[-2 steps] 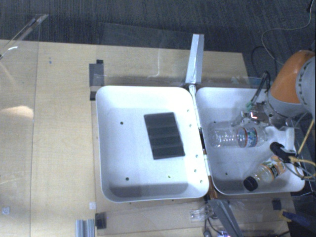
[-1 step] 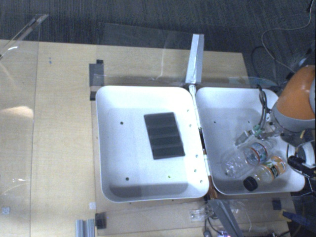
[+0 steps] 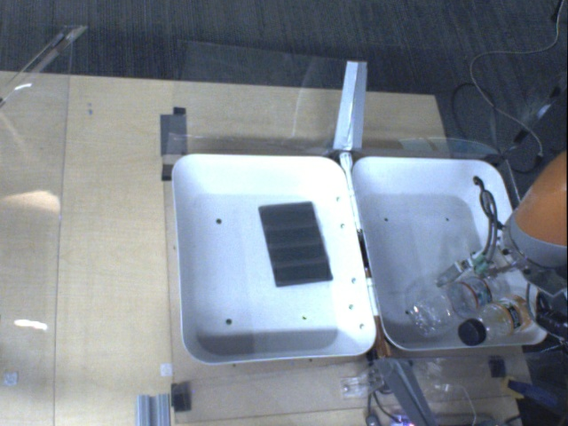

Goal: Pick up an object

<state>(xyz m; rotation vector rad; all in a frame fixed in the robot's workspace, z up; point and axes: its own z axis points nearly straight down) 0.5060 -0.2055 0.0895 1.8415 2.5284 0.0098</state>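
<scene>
You're early in this one: nothing has been lifted yet, as far as the view shows. Take the right bin (image 3: 399, 207) as your landmark. The arm (image 3: 543, 209) comes in over its right wall, and its working end sits low inside, towards the bin's right side, amid a clutter of clear and shiny parts. You cannot tell whether the jaws are open or closed; they blur into that clutter, and nothing can be seen held between them.

The likely candidates lie in the bin's near half. A clear cup (image 3: 429, 310) rests on the floor near the bin's front wall, roughly mid-width. A small bottle (image 3: 490, 323) with a black cap lies just right of the cup, in the bin's near right corner, close under the arm's end. Both look to be resting on the floor of the bin, not raised.

To the left of the right bin, the left bin (image 3: 191, 238) holds a dark ribbed pad (image 3: 295, 243) lying flat near its middle, well apart from the arm. Both bins sit on the counter (image 3: 98, 238).

What's left, by my reading, is nearly everything: settle on one object, close on it, and raise it clear. Clear plastic may slip.
</scene>
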